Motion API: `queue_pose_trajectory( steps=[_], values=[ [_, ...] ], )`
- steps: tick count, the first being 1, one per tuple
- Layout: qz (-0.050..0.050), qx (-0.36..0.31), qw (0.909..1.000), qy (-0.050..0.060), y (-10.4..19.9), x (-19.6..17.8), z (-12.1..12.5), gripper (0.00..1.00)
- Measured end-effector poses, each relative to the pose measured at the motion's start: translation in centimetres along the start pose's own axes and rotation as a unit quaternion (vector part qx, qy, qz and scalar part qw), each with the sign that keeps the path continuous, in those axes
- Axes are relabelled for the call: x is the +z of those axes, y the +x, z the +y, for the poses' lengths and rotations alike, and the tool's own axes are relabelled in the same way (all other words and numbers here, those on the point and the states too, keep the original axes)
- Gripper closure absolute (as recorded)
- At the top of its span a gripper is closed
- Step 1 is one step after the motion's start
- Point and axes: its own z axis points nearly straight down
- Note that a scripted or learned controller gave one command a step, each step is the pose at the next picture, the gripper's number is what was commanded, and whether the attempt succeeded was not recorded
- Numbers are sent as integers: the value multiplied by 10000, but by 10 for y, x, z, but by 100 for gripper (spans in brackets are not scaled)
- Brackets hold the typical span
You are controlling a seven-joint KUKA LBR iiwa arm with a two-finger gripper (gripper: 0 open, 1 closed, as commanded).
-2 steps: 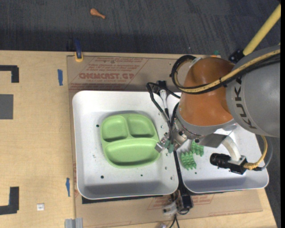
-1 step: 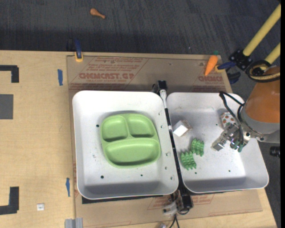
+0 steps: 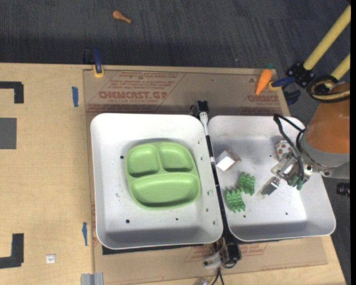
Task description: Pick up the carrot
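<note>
- I am a grey arm with an orange band (image 3: 332, 131), reaching in over the right edge of the bench (image 3: 50, 167).
- My gripper (image 3: 276, 181) hangs low inside the right bin (image 3: 311, 225), near that bin's right wall, about halfway between its far and near edges.
- Whether my gripper is spread or pressed together I cannot tell; I see nothing clearly caught in it.
- The carrot (image 3: 263, 81) lies outside both bins, on the cardboard sheet (image 3: 133, 92) beyond the far edge of the right bin, near the sheet's far right corner, well apart from my gripper.
- In the right bin, two green spiky pieces (image 3: 240, 192) lie near its left wall, one just beside the other.
- A small white block (image 3: 225, 162) lies in the same bin, toward its far left corner.
- The left bin (image 3: 105, 183) holds a green divided plate (image 3: 162, 174) at its middle, with three compartments.
- A small orange object (image 3: 120, 16) lies on the dark floor beyond the bench's far edge.
</note>
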Motion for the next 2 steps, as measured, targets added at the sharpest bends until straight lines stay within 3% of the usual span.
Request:
queue_pose_trajectory(
  steps=[1,2],
  values=[
    [12,590,9983,3,7,42,49,0],
    [15,939,9956,9,7,28,-16,0]
  ],
)
